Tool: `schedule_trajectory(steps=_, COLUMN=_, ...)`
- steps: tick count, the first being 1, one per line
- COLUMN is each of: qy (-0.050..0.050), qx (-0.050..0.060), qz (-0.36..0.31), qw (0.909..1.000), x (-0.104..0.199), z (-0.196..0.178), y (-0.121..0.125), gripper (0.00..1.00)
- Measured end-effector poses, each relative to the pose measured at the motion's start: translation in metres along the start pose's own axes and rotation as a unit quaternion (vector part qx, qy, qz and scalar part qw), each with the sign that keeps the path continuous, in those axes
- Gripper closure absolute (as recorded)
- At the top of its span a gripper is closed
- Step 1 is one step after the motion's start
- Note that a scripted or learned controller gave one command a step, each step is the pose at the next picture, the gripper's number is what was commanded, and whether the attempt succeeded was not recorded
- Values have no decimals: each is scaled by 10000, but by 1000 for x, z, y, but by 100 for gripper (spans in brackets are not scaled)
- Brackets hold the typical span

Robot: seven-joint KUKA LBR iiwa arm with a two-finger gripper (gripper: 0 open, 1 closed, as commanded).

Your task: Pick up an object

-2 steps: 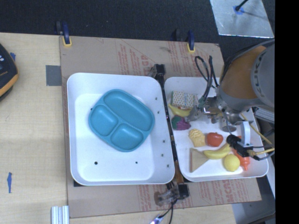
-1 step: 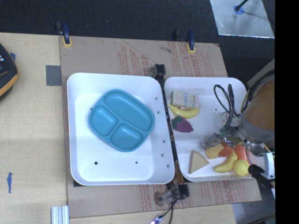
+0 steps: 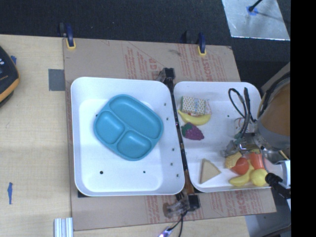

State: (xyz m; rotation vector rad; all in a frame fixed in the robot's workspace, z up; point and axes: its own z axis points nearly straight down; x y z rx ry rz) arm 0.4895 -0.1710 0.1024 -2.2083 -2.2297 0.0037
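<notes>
Target cluster: a red toy tomato [image 3: 241, 166] sits in the right bin [image 3: 217, 90] at about four o'clock, pressed among a yellow piece [image 3: 258, 177], an orange-red piece [image 3: 256, 159] and a small banana-like piece [image 3: 238, 180].
Gripper [image 3: 236, 147]: hovering at the cluster's eleven o'clock edge, low over the pile; whether it is open or shut I cannot tell from here.
Doing it well: I'd say settle on one item, centre over it, and come straight down; the crowding makes a glancing pinch likely.
Easier options: the tan wedge [image 3: 209, 171] at the cluster's nine o'clock lies apart; purple grapes [image 3: 192, 131], a banana [image 3: 194, 117] and a patterned block [image 3: 193, 104] sit toward eleven o'clock.
Left bin [image 3: 84, 95]: holds a blue divided plate [image 3: 128, 127].
</notes>
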Motion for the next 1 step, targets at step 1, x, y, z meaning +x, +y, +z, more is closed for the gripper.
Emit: schedule_trajectory(steps=1, qy=1, qx=-11, qz=21, qw=10000, x=82, z=-90, y=44, gripper=100)
